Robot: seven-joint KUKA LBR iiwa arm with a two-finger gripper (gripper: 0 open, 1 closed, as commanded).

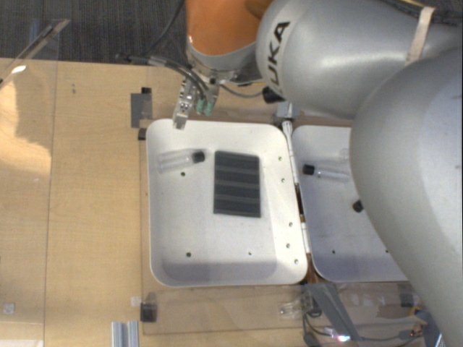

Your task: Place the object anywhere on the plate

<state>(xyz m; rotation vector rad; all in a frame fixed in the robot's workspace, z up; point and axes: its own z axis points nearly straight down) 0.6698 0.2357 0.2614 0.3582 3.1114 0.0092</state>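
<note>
One arm [325, 56] bent over bins, pincer [194, 107] above left bin's [217, 266] far edge.

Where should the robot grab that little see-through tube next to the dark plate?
Around the middle of the clear tube, coming straight down from above and pinching across its thin width. It lies flat, lengthwise left to right.

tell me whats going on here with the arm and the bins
A KUKA arm reaches in over two white bins. Its gripper hangs above the far edge of the left bin. In that bin lie a dark ribbed plate and, beside it, a clear tube with a dark cap, apart from the plate. A similar tube lies in the right bin. Nothing is on the plate yet.
</note>
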